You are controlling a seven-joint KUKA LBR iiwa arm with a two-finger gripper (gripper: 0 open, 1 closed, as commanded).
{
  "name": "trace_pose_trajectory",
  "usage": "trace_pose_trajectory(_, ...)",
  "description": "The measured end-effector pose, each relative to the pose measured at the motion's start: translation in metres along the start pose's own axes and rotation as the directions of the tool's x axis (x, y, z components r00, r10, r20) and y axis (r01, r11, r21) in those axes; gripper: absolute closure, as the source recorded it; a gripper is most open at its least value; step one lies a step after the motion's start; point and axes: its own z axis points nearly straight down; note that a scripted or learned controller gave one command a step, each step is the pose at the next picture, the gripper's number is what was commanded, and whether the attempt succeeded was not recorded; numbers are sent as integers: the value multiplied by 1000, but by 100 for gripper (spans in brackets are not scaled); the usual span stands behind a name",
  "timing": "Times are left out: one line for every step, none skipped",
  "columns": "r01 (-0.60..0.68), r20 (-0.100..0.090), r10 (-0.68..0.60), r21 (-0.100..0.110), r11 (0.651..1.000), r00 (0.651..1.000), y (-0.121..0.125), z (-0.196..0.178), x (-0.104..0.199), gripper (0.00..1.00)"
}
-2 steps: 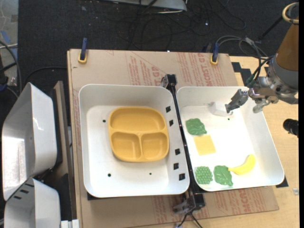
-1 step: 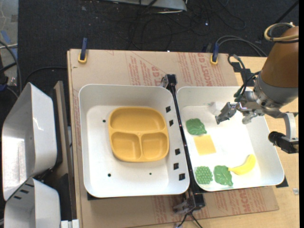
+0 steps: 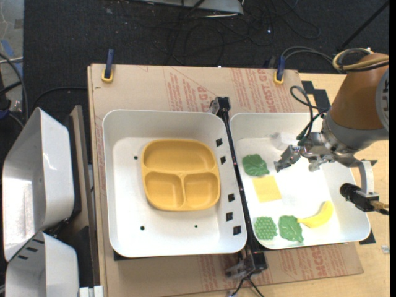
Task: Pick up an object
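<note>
The right bin (image 3: 352, 237) holds a green leafy piece (image 3: 254, 164), a flat yellow square (image 3: 267, 189), a round green bumpy piece (image 3: 265, 228), another green leafy piece (image 3: 289, 228) and a yellow banana (image 3: 317, 216). My gripper (image 3: 289, 158) hangs over the upper middle of this bin, just right of the upper green leafy piece and above the yellow square. Nothing shows between its fingers. The arm's orange band (image 3: 359, 88) is at the right.
The left bin (image 3: 124, 228) holds a yellow three-compartment tray (image 3: 181, 173). A black divider (image 3: 234, 178) separates the bins. Cables run over the right bin's top edge. White containers (image 3: 34, 178) stand off the bench at the left.
</note>
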Motion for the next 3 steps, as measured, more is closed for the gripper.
trace_pose_trajectory(0, 0, 0, 1, 1000, 1000, -2, 63, -4, 0)
trace_pose_trajectory(-1, 1, 1, -6, 1000, 1000, 0, 49, -4, 100)
trace_pose_trajectory(5, 3, -5, -11, 1000, 1000, 8, -9, -11, 100)
